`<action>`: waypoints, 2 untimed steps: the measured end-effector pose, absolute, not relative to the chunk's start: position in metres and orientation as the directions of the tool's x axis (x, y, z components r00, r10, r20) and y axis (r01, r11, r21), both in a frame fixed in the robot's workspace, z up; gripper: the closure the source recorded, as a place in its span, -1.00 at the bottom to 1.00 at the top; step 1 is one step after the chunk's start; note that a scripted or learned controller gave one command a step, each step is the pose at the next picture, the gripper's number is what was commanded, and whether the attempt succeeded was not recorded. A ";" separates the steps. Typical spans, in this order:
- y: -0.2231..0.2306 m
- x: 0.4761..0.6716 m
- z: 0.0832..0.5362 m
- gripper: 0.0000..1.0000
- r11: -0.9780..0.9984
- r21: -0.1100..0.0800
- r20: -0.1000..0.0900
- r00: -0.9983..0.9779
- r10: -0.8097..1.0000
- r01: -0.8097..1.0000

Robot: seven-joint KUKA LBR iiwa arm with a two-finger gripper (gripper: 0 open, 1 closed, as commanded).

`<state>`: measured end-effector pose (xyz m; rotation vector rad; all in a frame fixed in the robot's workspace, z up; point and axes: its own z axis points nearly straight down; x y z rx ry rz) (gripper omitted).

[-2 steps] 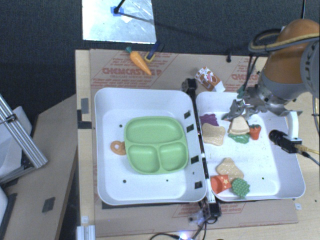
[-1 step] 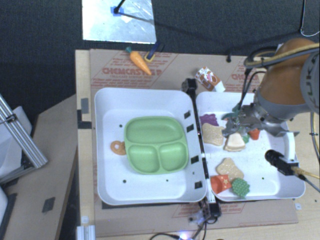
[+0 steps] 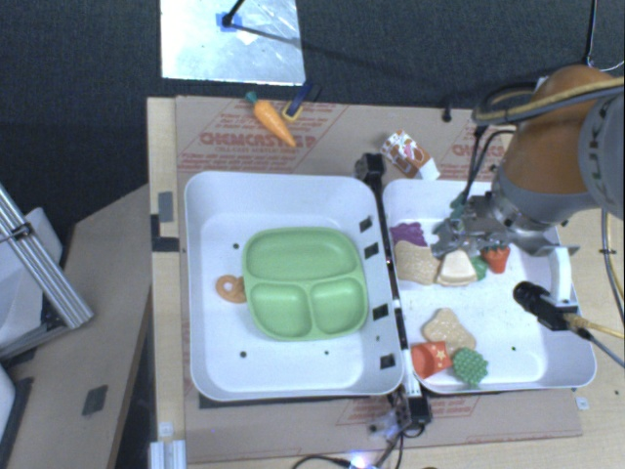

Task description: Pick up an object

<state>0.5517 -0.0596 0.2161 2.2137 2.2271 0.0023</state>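
In the right bin [image 3: 571, 360] lie several toy foods: purple grapes [image 3: 408, 233], a tan bread slice [image 3: 414, 265], a pale sandwich wedge [image 3: 456, 269], a red piece [image 3: 498, 258], a tan cookie [image 3: 447, 327], a red piece with a star [image 3: 431, 358] and a green knobbly piece [image 3: 470, 365]. My gripper [image 3: 459, 237] hangs low over the bin's upper middle, directly above the wedge and next to the bread slice. The arm's body hides its tips, and nothing is visibly lifted.
The left bin [image 3: 200, 262] holds a green divided plate [image 3: 303, 281] and a small pretzel [image 3: 231, 288]. Behind the bins lie a toy carrot [image 3: 271, 122] and a wrapped snack [image 3: 408, 154]. A black fitting [image 3: 537, 301] juts over the right bin.
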 end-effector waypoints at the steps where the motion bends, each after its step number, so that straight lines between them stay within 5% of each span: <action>1: -0.062 0.542 0.215 1.00 0.002 0.000 0.000 -0.002 1.000 1.000; 2: -0.054 0.552 0.223 1.00 0.005 0.001 0.000 -0.005 1.000 1.000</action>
